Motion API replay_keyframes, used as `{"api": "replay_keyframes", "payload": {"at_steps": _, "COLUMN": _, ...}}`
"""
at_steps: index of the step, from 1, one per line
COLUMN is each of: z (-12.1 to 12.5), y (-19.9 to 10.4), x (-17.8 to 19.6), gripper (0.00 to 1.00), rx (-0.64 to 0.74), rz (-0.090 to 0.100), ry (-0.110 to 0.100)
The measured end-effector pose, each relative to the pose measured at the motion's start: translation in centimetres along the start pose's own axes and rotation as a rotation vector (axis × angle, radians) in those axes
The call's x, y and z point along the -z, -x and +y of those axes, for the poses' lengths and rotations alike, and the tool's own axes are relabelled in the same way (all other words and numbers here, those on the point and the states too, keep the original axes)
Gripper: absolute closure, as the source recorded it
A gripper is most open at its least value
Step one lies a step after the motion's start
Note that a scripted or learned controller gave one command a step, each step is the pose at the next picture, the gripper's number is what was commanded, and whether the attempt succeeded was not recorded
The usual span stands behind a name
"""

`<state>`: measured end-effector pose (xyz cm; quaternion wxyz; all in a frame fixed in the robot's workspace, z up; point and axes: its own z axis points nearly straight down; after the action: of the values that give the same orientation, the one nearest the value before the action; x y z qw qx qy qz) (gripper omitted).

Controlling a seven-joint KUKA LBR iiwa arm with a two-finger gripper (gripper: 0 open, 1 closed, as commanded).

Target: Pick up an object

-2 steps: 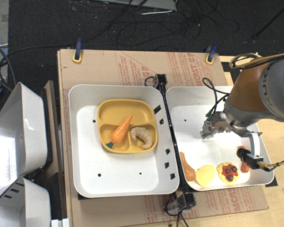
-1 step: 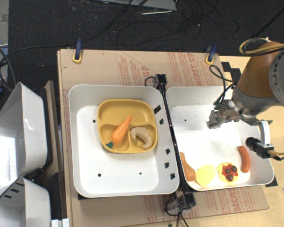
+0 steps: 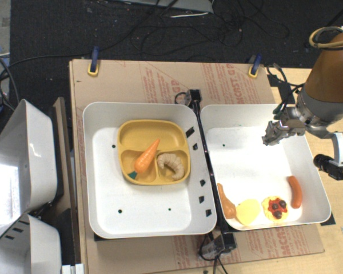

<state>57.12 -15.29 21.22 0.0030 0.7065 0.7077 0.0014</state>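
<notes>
1. Arm (image 3: 326, 79) came in from the right edge of the bench (image 3: 143, 81), grey w/ orange band, wrist above the right bin (image 3: 308, 147).
2. Gripper (image 3: 272, 135) hung over the right bin's upper part, nearer its far wall than its near one. Nothing seen between the tips; whether released or clenched, cannot tell – too small and dark.
3. Right bin, near edge, left to right: orange-brown drumstick-like piece (image 3: 226, 202) at the near-left corner, leaning along the left wall; pale yellow round piece (image 3: 247, 211) just beside it; small yellow item w/ red and dark spots (image 3: 275, 207) next; orange sausage (image 3: 296, 191) toward the right wall, lying roughly front-to-back.
4. All four well apart from the gripper.
5. Left bin (image 3: 103, 153): yellow divided plate (image 3: 151, 131) in the far half, approx. centred left-right.
6. Plate held a carrot (image 3: 147, 156), tilted, crossing the divider ridge; pale curled shrimp-like piece (image 3: 171, 165) in the near-right compartment.
7. Bins sat side by side, touching along the centre seam.
</notes>
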Motion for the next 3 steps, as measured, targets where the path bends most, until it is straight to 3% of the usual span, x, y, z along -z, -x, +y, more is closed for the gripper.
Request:
{"api": "replay_keyframes", "payload": {"at_steps": 1, "z": 1.2, "y": 0.3, "x": 5.5, "gripper": 1.0, "rx": 0.002, "rz": 0.0, "ry": 0.001}}
{"api": "replay_keyframes", "payload": {"at_steps": 3, "z": 1.8, "y": -10.9, "x": 3.8, "gripper": 1.0, "rx": 0.007, "rz": 0.004, "ry": -0.005}}
